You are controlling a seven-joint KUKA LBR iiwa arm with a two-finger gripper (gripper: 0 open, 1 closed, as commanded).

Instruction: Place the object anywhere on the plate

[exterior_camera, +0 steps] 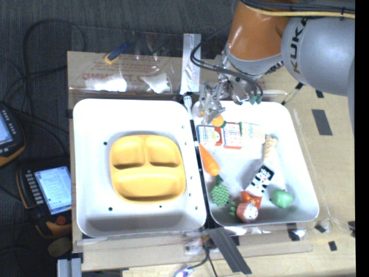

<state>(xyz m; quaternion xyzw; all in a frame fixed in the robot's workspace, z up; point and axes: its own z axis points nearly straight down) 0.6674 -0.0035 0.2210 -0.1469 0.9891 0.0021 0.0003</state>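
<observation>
2 shallow white bins sit side by side on the bench: the left bin (86, 154) carries a yellow plate (148, 167) with 3 compartments, 2 small ones toward the far side and 1 long one toward the near side, and nothing lies on it. The right bin (300, 154) holds the loose objects. The arm (277, 27) reaches in from the right, and its gripper (212, 104) hangs over the far left corner of the right bin, close to the wall between the 2 bins. Whether the claw is wide, narrow or holding something cannot be told from this slant. A small orange-yellow piece (217, 120) lies just under the gripper tip; whether it touches the metal is unclear. Near it are small printed boxes (229, 135) in a row. An orange carrot (209, 160) lies along the left wall of the right bin, with a green bumpy ball (219, 194) nearer the camera. Toward the near edge sit a red and white round toy (248, 210), a black and white carton (261, 180) and a green piece (282, 198). A pale stick-like object (269, 147) lies toward the right side. All of these are in the right bin, well apart from the plate.
</observation>
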